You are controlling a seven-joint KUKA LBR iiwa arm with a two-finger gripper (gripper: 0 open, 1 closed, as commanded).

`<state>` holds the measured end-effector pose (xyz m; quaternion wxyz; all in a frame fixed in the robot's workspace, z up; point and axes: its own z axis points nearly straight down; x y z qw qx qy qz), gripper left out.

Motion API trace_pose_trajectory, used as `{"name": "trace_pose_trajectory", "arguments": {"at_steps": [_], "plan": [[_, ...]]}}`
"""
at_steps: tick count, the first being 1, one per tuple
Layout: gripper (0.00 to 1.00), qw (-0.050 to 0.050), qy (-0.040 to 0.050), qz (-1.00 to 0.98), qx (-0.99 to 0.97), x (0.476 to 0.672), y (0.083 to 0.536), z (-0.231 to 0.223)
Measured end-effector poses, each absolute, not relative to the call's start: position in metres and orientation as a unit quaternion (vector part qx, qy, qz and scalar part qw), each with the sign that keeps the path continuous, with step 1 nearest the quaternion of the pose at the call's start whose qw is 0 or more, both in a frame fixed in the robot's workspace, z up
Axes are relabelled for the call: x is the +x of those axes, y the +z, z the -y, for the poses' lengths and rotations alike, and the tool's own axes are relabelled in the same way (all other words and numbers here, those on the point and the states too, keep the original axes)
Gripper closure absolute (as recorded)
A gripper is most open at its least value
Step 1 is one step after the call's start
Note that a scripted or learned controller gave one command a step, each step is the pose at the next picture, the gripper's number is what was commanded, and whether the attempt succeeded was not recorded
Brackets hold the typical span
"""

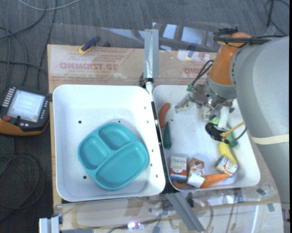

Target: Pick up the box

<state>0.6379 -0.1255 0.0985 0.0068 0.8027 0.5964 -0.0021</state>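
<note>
Here the arm point(262, 81) reaches in from the right over the right bin point(185, 130), and its tool point(215, 111) hangs low above the bin's far right part. Whether the tool is spread or pressed together cannot be told, and nothing is seen in its grip. The box point(178, 167) stands by the bin's near wall, well apart from the tool, with a second box point(196, 167) just beside it on the right and a third point(226, 166) further right. A carrot point(215, 179) lies along the near wall, touching the second box. A banana point(225, 151) lies below the tool. A sausage point(164, 114) and a green pepper point(167, 136) lie by the left wall. The left bin point(68, 144) holds a teal tray point(113, 155).
</note>
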Motion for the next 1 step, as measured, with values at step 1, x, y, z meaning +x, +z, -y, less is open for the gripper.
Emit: {"name": "trace_pose_trajectory", "arguments": {"at_steps": [1], "plan": [[0.00, -0.009, 0.0019, -0.574, 0.819, 0.5812, 0.1012, 0.1779]]}}
